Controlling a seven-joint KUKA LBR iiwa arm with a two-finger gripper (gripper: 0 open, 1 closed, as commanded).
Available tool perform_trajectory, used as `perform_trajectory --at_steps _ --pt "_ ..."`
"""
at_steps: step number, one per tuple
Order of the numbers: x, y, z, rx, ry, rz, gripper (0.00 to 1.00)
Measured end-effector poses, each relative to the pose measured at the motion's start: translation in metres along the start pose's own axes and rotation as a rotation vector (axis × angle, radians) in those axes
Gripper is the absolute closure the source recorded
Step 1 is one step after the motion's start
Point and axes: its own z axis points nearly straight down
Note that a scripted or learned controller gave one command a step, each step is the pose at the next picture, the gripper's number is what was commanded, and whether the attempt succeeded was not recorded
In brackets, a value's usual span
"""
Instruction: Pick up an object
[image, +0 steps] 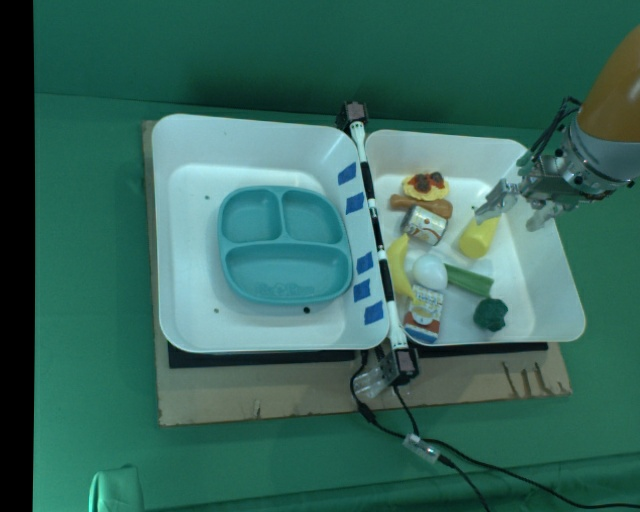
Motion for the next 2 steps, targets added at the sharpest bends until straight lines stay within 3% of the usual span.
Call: perform_trajectory --at_steps 1,2 --pt "-0.013 0.030 0.099 -0.008 -0.006 -0.002 0.00" --pt "-0.017 0.033 0.082 -0.025 -0.015 0.006 1.00"
